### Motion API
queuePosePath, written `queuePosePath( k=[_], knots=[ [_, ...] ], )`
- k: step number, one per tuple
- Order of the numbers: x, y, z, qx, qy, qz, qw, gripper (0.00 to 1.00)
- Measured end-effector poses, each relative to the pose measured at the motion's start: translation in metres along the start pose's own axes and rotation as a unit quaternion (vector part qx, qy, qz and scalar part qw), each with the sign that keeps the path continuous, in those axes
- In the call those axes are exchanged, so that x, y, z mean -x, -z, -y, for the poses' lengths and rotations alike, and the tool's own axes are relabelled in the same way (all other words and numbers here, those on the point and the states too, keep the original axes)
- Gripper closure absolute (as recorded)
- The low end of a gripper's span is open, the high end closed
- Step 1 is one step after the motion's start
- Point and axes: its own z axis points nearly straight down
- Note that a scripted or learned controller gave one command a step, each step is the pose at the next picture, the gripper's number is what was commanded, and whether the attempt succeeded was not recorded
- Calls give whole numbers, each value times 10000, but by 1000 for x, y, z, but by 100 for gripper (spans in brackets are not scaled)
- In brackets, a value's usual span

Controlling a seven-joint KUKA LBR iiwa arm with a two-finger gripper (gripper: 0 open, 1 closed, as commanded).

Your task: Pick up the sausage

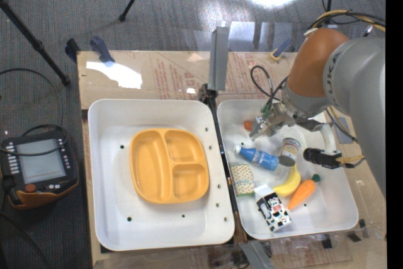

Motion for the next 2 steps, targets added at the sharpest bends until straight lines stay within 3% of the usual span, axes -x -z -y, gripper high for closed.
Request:
queuePosePath(
  k=[1, 2],
  knots=[
    [-67, 91, -12, 15, 358, 19, 9994, 100],
    [-69, 141, 5, 13, 846, 21, 9964, 100]
  ],
)
